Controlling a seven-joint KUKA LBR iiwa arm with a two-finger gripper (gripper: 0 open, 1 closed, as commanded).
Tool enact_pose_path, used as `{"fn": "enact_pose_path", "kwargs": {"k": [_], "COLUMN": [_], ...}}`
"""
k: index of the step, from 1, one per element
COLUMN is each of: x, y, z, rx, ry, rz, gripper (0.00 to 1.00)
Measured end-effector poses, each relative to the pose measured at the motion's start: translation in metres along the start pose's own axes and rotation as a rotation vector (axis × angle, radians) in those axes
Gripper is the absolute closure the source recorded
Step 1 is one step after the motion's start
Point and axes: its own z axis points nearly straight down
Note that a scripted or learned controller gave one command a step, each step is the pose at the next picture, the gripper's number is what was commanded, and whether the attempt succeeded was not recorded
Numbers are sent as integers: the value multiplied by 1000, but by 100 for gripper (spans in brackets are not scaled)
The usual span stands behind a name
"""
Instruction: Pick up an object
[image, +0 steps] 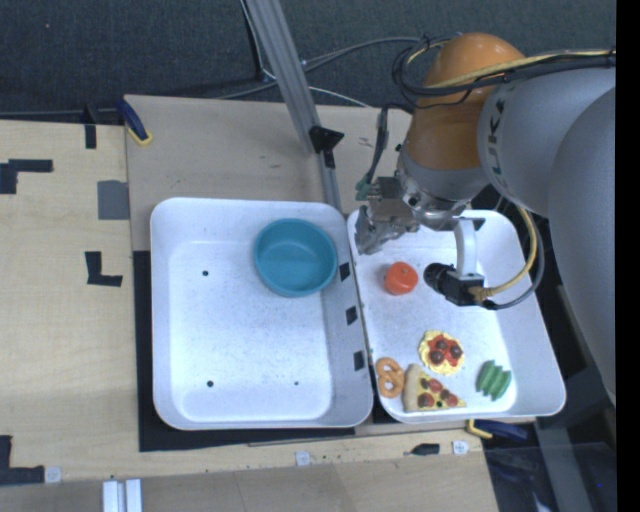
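While the arm reaches over the right bin (535, 395), I see the tool (372, 232) near its upper left corner; its opening I cannot tell. An orange tomato (401, 278) lies just beside it.

Left white bin (170, 330) edge-to-edge w/ right white bin (522, 345) on black mat (141, 350) atop tan bench (60, 300), black tape marks (97, 268) at left, slanted grey pole (290, 80) behind.
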Motion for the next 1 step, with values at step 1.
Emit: {"fn": "enact_pose_path", "kwargs": {"k": [1], "x": [46], "y": [-23], "z": [-5], "rx": [0], "ry": [0], "rz": [1], "gripper": [100]}}
